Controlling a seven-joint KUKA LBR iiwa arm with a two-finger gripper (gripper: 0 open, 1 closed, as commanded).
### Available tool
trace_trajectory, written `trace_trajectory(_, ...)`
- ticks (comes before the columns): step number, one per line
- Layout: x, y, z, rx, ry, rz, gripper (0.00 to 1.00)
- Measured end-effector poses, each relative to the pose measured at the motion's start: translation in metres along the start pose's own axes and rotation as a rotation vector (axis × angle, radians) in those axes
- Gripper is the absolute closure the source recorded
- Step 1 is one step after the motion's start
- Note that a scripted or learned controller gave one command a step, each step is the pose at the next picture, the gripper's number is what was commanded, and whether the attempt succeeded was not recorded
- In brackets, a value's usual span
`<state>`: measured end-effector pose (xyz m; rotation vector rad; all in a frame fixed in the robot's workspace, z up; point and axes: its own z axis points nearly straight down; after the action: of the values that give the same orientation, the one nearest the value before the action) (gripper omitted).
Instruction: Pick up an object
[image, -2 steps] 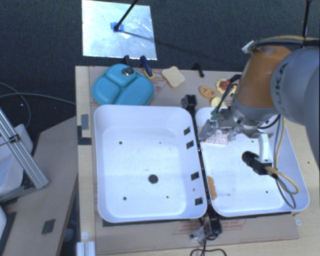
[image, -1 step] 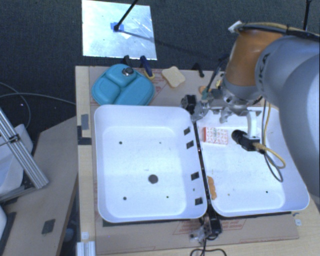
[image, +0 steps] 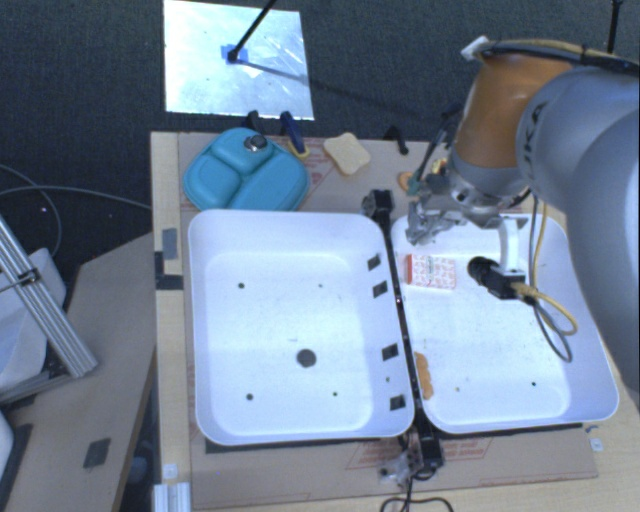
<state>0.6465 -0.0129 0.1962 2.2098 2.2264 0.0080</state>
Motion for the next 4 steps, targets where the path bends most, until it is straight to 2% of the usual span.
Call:
trace_trajectory(1, 0.032, -0.028, 0.013, 0.008, 0.001, 0.001, 1.00)
trace_trajectory(3, 0.126, -0.162, 0.011, 0.012, 0.002, 0.000, 1.00)
trace_trajectory(4, 0.189, -0.110, -0.107, -0.010, 0.007, -0.003, 1.00)
